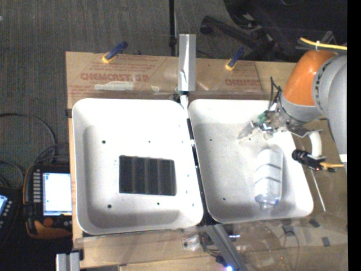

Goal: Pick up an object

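A clear plastic bottle [269,175] lies lengthwise in the right bin [220,151], near that bin's right wall. My gripper [251,131] hangs over the far part of the right bin, just beyond and slightly left of the bottle's far end. I see nothing held in it. A black ridged rectangular block [147,175] lies flat in the middle of the left bin [90,151].
The arm with its orange band [303,86] comes in over the right bin's far right corner. A metal post [186,66] stands behind the seam between the bins. A handheld controller with a lit screen [49,193] sits left of the bench.
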Action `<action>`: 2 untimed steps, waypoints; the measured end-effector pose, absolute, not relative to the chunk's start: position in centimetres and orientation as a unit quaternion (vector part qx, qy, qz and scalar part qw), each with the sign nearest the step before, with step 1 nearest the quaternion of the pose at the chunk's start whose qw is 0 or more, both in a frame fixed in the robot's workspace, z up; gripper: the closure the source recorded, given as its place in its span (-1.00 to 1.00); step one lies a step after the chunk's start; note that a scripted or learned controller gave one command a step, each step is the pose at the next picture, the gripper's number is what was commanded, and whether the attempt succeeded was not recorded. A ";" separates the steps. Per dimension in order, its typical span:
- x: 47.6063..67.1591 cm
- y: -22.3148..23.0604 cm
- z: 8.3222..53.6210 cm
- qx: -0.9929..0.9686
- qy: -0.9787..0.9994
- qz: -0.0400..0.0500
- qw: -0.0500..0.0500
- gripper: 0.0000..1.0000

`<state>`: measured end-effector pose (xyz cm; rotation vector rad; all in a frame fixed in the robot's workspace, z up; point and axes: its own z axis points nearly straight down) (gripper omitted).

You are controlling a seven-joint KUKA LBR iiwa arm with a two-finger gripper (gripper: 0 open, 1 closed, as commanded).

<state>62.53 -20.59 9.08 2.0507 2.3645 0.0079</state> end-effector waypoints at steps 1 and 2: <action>64.8 -21.7 9.1 0.573 0.819 0.002 0.002 -1.00; 60.7 -22.0 9.2 0.529 0.849 0.003 0.007 -1.00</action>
